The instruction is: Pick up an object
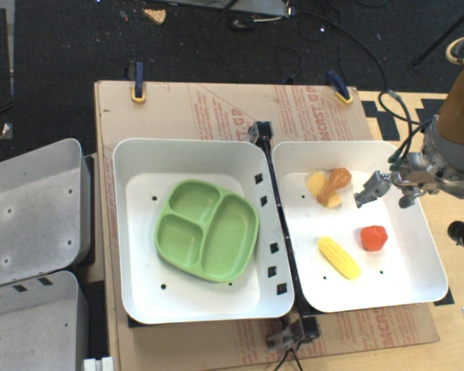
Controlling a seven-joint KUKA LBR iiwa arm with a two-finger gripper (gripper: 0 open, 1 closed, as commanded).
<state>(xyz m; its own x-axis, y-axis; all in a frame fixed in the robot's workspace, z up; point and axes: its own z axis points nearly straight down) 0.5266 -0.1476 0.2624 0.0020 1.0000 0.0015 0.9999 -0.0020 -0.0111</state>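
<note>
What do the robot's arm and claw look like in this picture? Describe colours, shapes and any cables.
The arm enters from the right as a thick rounded body with an orange-brown band, grey metal below it. Black cables loop along its left side. At its end sits the claw, a small grey metal assembly with two short dark fingers.

Right bin: yellow corn cob [339, 257] lying diagonal, red tomato-like piece [373, 237] beside it, orange-yellow drumstick [330, 186] near back.
</note>
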